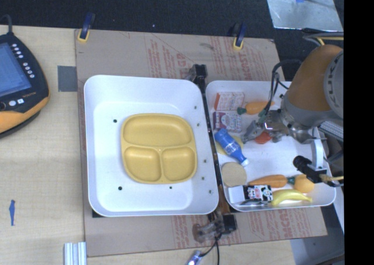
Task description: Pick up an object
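Note:
My gripper [257, 131] hangs low in the right bin [274, 158], in its upper middle part, with the grey and orange arm reaching in from the right. Its fingers sit close over a small red-orange object [264, 138]. A blue bottle [229, 146] lies just left of the gripper. Behind it lie a small carton [229, 101], a printed packet [226, 120] and an orange piece [255, 106]. Along the front wall lie a carrot [272, 181], a round orange fruit [304, 185], a banana [290, 199], a black-and-white box [258, 193] and a tan disc [233, 173].
The left bin [102, 141] holds a yellow divided plate [159, 147]. A teach pendant [17, 82] lies on the bench at the far left. Blue clamps [86, 26] hold the cardboard mat at the back. A black fitting [308, 166] sticks in from the arm's side at the bin's right wall.

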Available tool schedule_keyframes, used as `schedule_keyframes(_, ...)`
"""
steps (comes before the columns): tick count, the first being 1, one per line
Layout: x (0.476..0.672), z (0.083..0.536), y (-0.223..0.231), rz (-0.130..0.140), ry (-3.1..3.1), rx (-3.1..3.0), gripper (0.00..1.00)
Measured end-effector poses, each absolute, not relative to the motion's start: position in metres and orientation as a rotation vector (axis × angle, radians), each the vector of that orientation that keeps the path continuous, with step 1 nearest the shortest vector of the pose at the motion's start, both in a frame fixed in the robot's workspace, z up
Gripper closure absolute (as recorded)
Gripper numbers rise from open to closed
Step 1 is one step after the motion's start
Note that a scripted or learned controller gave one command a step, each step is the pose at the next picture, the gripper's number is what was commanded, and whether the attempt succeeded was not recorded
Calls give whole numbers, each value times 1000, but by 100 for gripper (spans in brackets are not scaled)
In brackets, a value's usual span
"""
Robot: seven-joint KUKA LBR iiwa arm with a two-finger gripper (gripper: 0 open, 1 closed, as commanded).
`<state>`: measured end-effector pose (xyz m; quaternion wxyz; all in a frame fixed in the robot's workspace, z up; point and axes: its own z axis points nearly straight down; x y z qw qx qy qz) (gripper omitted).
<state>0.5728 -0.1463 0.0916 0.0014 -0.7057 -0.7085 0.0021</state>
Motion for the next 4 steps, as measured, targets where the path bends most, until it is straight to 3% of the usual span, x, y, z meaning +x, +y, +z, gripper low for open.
schedule_keyframes(1,573,102,-148,11,-2228,-2211,100)
schedule_keyframes(2,595,193,-81,0,-2226,-2215,100)
schedule_keyframes(3,595,192,-82,3,-2225,-2215,0)
schedule_keyframes(4,642,96,-96,-3,-2228,-2219,0)
